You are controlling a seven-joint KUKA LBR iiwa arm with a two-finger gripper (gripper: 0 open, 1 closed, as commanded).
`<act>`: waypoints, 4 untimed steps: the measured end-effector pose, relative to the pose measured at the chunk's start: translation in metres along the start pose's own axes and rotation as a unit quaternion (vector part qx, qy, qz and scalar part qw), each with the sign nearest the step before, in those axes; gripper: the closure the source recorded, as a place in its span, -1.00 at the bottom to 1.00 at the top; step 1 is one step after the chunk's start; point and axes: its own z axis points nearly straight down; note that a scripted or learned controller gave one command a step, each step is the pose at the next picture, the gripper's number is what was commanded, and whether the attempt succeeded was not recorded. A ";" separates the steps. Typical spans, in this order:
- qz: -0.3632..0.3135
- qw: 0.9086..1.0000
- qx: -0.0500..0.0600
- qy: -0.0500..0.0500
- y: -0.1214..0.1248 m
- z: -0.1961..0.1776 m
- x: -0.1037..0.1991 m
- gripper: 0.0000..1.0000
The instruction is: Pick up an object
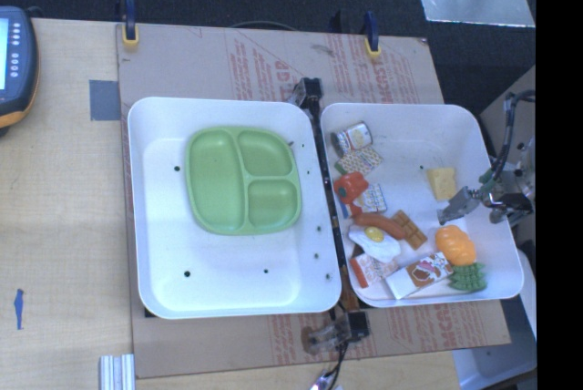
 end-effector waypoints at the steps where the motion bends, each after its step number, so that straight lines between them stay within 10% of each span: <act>1: -0.002 1.000 -0.004 -0.002 0.082 0.108 -0.002 -1.00; 2: 0.001 1.000 -0.004 -0.001 0.008 0.112 0.051 -1.00; 3: -0.001 1.000 -0.003 -0.001 0.061 0.031 -0.005 -1.00; 4: -0.002 1.000 -0.004 -0.002 0.112 0.114 -0.026 -1.00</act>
